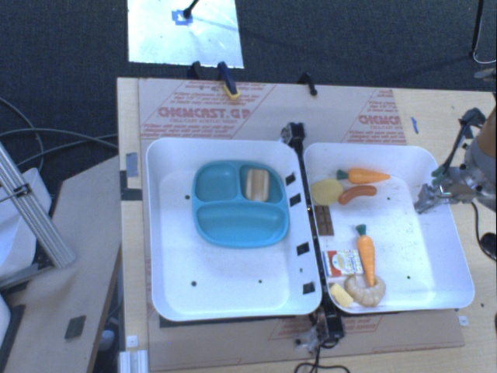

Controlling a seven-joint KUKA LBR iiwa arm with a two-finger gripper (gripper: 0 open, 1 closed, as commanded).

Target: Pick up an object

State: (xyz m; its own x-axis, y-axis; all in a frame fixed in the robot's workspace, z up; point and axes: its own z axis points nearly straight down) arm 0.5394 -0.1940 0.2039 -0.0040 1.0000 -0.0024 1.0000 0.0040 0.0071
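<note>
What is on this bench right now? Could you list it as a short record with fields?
left bin: blue divided plate with a tan bread piece in its upper right compartment
right bin: two carrots, sausage, yellow piece, small carton, shrimp
gripper: at the right bin's right rim, holding nothing

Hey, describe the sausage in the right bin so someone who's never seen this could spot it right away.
Look in the right bin, toward its far left corner. The sausage lies there just below a carrot and beside a yellow piece. It is the short reddish-brown roll with no green top.
</note>
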